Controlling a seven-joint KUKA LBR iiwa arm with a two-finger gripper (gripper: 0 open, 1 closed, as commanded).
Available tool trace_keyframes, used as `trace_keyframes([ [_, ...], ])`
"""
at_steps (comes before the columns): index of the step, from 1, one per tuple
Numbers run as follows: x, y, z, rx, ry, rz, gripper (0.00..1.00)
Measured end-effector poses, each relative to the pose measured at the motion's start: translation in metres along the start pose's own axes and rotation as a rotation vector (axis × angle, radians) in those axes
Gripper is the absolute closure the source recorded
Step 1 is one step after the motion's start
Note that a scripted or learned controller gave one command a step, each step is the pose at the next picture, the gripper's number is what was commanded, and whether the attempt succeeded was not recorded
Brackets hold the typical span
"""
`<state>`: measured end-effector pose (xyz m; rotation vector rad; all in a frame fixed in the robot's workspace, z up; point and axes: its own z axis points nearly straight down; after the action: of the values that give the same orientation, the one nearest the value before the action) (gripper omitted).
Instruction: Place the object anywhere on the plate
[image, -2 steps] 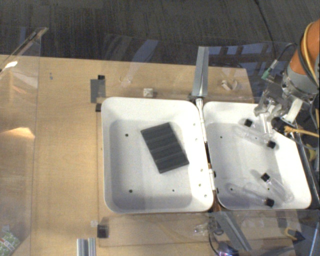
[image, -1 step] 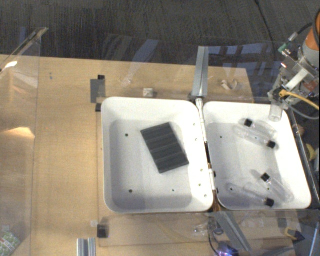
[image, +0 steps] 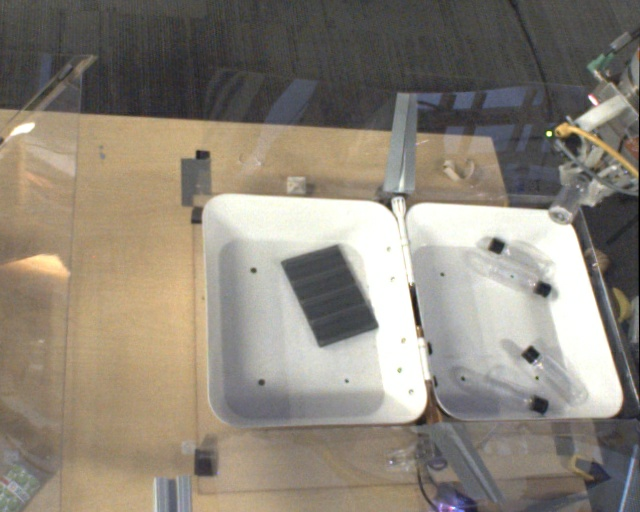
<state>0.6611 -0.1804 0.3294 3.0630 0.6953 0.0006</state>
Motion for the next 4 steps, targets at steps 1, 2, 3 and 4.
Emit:
trace_keyframes([
  [1,-0.016,-0.017,-0.106,0.000,0.002,0.198,1.00],
  [2,-0.014,-0.019,-0.114,0.001,-0.001,0.186,1.00],
  [3,-0.011,-0.022,-0.123,0.002,-0.004,0.175,1.00],
  [4,-0.009,-0.024,-0.133,0.003,-0.006,0.164,1.00],
])
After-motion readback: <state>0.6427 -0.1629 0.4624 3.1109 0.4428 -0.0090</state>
